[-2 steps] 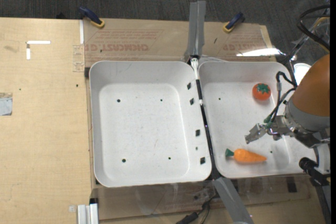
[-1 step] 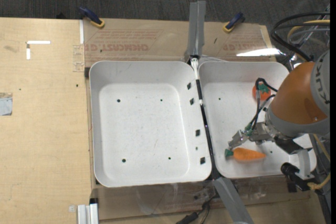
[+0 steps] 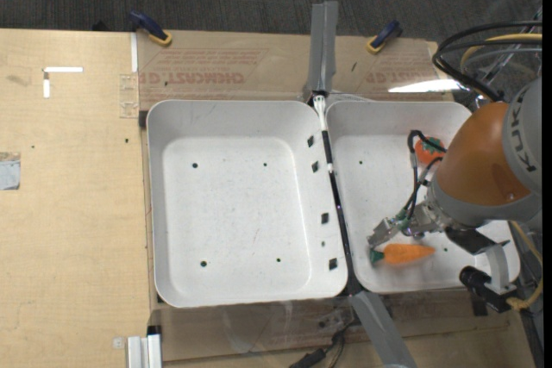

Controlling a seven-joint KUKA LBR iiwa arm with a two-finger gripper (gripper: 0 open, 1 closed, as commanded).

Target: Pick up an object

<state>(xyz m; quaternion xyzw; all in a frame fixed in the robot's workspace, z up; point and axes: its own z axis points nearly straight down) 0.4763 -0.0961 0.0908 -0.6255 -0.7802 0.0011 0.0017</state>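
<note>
While the small orange carrot-shaped toy [image 3: 406, 254] lies near the front wall of the shallow white right bin [image 3: 371, 276], the metal two-finger gripper [image 3: 398, 227] hangs just above it, its grip impossible to tell.

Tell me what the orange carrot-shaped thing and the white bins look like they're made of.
The carrot looks like a smooth moulded plastic toy: even orange, green tip. The bins look like thin matte white plastic, with rounded formed corners and rims. Both are guesses from looks.
</note>
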